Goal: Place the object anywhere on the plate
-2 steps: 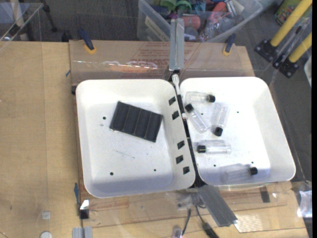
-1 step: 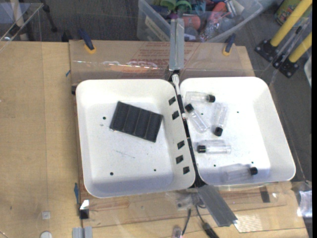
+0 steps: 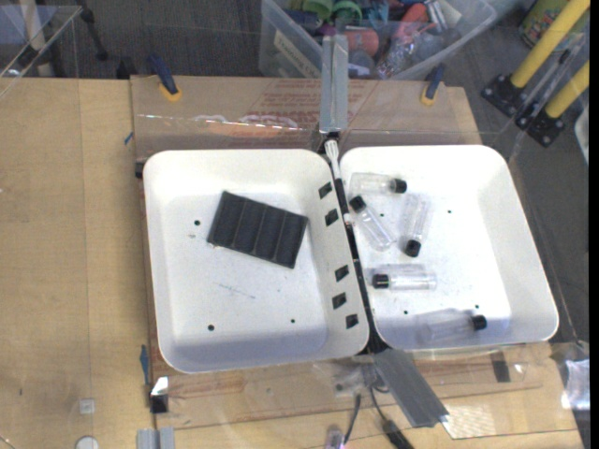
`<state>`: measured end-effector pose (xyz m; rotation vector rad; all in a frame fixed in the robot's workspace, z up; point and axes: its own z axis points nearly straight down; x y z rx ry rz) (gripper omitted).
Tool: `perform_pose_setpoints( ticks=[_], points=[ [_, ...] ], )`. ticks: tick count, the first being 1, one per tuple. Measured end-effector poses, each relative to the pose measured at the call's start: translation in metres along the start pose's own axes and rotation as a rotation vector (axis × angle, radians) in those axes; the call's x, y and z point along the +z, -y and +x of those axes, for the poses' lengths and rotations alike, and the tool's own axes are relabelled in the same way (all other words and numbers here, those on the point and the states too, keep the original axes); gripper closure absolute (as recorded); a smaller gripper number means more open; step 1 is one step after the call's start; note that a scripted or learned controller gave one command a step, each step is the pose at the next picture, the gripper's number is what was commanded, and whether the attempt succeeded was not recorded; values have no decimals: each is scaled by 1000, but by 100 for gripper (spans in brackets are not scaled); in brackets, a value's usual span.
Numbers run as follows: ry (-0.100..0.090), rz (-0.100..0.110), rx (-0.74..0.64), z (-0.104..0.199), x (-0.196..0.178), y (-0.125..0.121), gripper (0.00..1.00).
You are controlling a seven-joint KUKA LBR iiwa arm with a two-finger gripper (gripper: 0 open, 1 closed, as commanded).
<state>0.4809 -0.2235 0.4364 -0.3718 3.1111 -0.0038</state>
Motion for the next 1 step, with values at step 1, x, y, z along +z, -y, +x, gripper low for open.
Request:
perform_pose_setpoints(
  ticks=[1],
  points=[
    [0, 0, 0, 0, 0, 0, 0]
  ],
)
